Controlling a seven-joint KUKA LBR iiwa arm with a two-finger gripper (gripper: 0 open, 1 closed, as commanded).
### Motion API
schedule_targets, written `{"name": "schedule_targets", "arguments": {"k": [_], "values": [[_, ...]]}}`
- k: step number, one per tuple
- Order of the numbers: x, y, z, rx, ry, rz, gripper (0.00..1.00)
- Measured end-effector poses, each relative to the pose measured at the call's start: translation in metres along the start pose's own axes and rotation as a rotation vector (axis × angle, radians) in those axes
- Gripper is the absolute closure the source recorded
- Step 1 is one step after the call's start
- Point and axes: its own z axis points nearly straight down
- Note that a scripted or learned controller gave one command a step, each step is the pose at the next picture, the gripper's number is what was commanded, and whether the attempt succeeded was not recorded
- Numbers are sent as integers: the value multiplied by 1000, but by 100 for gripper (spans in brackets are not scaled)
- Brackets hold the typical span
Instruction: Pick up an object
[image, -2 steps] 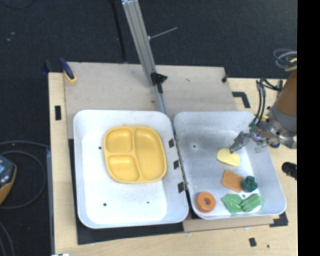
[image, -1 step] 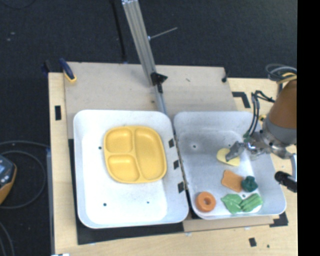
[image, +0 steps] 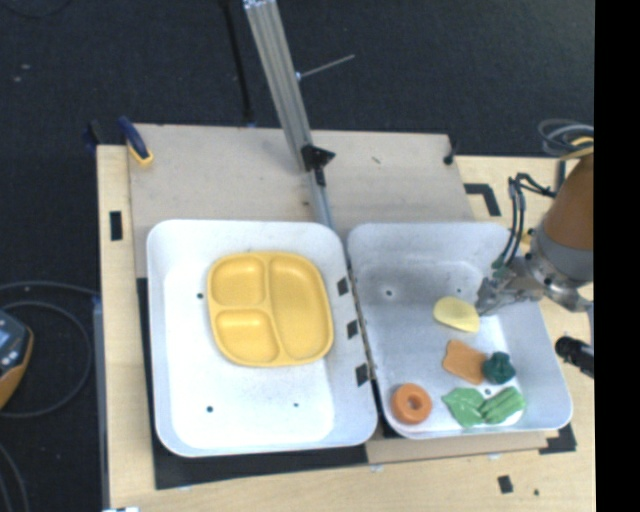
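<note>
The right bin (image: 420, 250) holds several small toys: a pale yellow lemon-shaped piece (image: 457, 315), an orange block (image: 463, 361), a dark green lump (image: 498, 368), a light green leafy piece (image: 485, 406) and an orange ring (image: 411, 403). My gripper (image: 494, 291) hangs low at the bin's right side, just right of the yellow piece and close to it. The orange-banded wrist (image: 572, 215) rises behind it at the right edge. Nothing is visible between the fingers.
In the left bin (image: 180, 400) lies a yellow divided plate (image: 270, 307). A metal pole (image: 285, 90) slants up from the bench's back edge above the gap between the bins. Cables hang near the wrist.
</note>
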Motion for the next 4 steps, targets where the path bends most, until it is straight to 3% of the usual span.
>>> {"name": "schedule_targets", "arguments": {"k": [2, 4], "values": [[-3, 7, -99, -1, 0, -4, 100], [99, 2, -115, 4, 5, -9, 100]]}}
